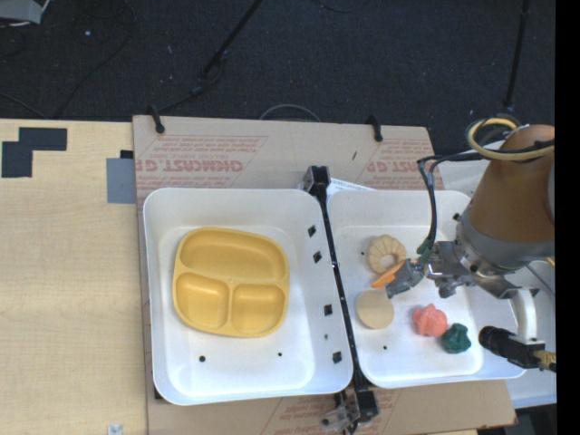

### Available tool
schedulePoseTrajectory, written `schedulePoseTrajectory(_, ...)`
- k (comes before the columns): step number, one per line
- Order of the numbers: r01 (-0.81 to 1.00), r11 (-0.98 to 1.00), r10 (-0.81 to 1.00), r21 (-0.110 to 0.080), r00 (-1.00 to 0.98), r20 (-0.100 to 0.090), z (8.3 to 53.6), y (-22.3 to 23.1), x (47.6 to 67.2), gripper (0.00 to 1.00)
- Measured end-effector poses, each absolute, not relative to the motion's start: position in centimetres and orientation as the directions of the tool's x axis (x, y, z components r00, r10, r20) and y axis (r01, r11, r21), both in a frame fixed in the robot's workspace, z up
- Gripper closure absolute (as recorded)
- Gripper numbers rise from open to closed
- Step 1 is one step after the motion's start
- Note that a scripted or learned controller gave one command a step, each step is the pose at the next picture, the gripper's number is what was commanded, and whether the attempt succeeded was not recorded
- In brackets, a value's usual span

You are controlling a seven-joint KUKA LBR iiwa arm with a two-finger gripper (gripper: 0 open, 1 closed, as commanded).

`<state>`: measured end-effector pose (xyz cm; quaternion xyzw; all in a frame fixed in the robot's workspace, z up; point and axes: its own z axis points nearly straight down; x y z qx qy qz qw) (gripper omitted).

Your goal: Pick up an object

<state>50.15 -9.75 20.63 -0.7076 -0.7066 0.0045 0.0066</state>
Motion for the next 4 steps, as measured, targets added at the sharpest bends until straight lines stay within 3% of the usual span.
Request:
schedulePoseTrajectory(1,1.0,0.0,1.0,-0.006,0.0,0.002,21.1,-9.8,50.4,0.0)
schedulePoseTrajectory(3,1.0,0.0,1.0,-0.011,0.0,0.003,10.0,-9.5,49.5,0.0)
schedulePoseTrajectory(4,1.0,0.0,1.0,-0.006,0.0,0.002,8.6,-9.4,49.4,0.0)
